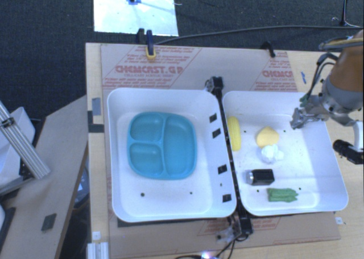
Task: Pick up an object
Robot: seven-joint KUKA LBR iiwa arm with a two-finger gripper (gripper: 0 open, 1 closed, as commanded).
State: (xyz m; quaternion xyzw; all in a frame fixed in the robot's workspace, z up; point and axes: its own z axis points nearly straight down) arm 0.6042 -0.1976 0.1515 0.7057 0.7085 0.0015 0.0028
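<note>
Arm (344,76), entering from right, wrist bent down over right bin (318,195).
I see gripper (300,120) above yellow lump (267,137); finger state: I cannot tell.

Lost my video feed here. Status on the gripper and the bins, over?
Gripper over right bin, far right side, nothing between fingers. Yellow lump, white piece, black block, green piece untouched. Path unobstructed.

Even bright overhead light — soft shadows, mild glare on white bins (170,100), slightly soft focus.
</note>
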